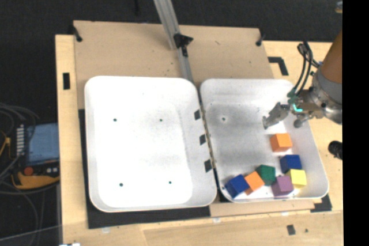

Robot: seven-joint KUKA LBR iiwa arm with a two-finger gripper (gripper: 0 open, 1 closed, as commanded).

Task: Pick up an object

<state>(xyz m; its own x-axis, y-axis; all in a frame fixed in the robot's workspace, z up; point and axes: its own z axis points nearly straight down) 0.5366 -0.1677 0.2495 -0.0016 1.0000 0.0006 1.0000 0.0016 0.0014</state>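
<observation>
Your hand (285, 116) is hovering over the right bin (242, 95), up near its far right corner, fingers spread open and nothing between them. The orange cube (281, 142) sits just under it, toward the bin's right wall. Rest of the blocks are bunched along the near edge: blue (236, 185), orange (254, 181), green (267, 173), purple (282, 185), yellow (298, 177), another blue (291, 162).

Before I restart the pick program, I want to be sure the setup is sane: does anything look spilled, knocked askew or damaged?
Nothing stands out. The small coloured foam blocks all lie inside the right shallow white bin, bunched at its near right corner, the orange cube slightly apart. The gripper hovers above that bin.
</observation>
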